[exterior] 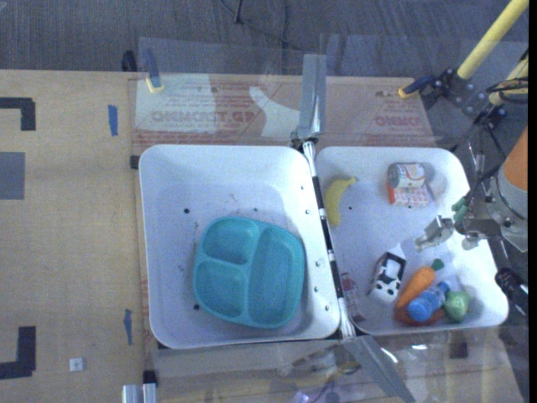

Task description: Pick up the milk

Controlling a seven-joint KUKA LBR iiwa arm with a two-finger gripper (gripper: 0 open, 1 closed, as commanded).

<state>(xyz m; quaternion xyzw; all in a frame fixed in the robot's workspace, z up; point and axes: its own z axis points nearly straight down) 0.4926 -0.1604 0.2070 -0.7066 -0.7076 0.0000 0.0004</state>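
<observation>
Gripper (438, 232) hangs over the right bin (369, 162), its fingers apart and holding nothing.

The milk (388, 275), a small black-and-white carton, lies near the bin's front, just beside a carrot (418, 283) and apart from the gripper; a banana (337, 196) rests by the divider; a can (408, 183) sits toward the back; a teal plate (249, 270) lies in the left bin (168, 183).
</observation>
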